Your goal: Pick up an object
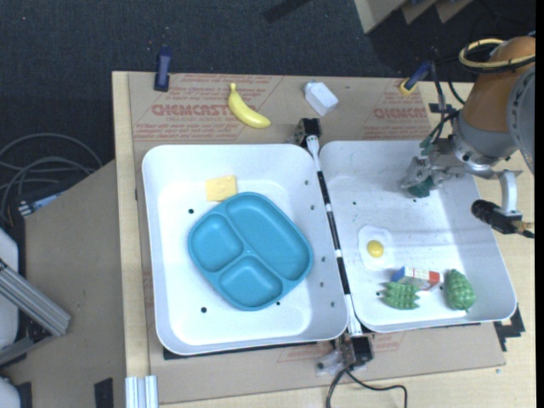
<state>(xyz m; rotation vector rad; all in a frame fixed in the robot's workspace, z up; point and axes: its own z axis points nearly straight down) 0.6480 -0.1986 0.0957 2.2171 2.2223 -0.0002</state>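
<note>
The gripper (418, 181) is down over the far part of the right bin (476, 155), fingertips at the white floor, and whether it is clenched or released I cannot tell (too small and dark at the tips). Nothing shows between them. Near it there is bare floor; the candidates sit toward the near edge: a fried egg toy (375, 247), then a small red-and-white item (420, 275), flanked by a green spiky toy (400, 295) and a green bumpy toy (459, 290). Across the divider, the left bin (161, 228) holds a blue divided plate (248, 249) with a yellow square piece (221, 187) just behind it. Out on the bench (136, 126), a banana (246, 109) lies beyond the bins.
</note>
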